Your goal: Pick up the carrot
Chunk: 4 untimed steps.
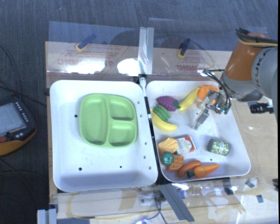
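The carrot (pixel 205 170), orange with a green stub at its left end, lies along the front wall of the right bin (pixel 238 139). A red-orange sausage-shaped toy (pixel 188 165) touches it on the left. My gripper (pixel 197 123) hangs over the middle of the right bin, well behind the carrot, angled down and to the left. Its fingers look shut, with nothing between them. The orange-banded wrist (pixel 240 64) reaches in from the upper right.
The right bin also holds purple grapes (pixel 167 101), two bananas (pixel 163 122) (pixel 189 99), an orange toy (pixel 206 91) by the wrist, a green can (pixel 218 147), a small packet (pixel 186 144) and a waffle-like piece (pixel 168 145). A green divided plate (pixel 108 119) lies in the left bin (pixel 65 171).
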Available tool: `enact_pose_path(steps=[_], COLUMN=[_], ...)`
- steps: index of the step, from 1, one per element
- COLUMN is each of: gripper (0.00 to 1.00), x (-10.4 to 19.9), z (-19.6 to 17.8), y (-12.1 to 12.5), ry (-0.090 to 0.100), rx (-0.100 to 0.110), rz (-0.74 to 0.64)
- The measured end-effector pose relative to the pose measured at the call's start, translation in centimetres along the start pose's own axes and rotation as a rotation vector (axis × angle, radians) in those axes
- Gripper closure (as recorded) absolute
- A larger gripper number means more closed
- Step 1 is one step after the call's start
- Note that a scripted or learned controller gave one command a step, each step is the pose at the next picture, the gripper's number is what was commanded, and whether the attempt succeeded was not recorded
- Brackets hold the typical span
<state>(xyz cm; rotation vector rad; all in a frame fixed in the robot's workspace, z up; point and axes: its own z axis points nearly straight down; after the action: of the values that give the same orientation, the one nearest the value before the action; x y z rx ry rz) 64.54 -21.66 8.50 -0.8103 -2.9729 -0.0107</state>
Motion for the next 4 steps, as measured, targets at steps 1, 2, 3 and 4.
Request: enact_pose_path(steps=[1,2,3,4], gripper=[0.0,0.0,0.0,0.0], x=[-1.1,6.9,3.3,12.4], z=[-0.1,-2.7,-0.2,0.2], y=[-0.4,-4.7,-1.1,-6.4], ry=[-0.024,-0.066,-0.068,-0.071], rx=[0.006,0.0,-0.013,-0.018], rz=[-0.249,-0.356,0.081,0.208])
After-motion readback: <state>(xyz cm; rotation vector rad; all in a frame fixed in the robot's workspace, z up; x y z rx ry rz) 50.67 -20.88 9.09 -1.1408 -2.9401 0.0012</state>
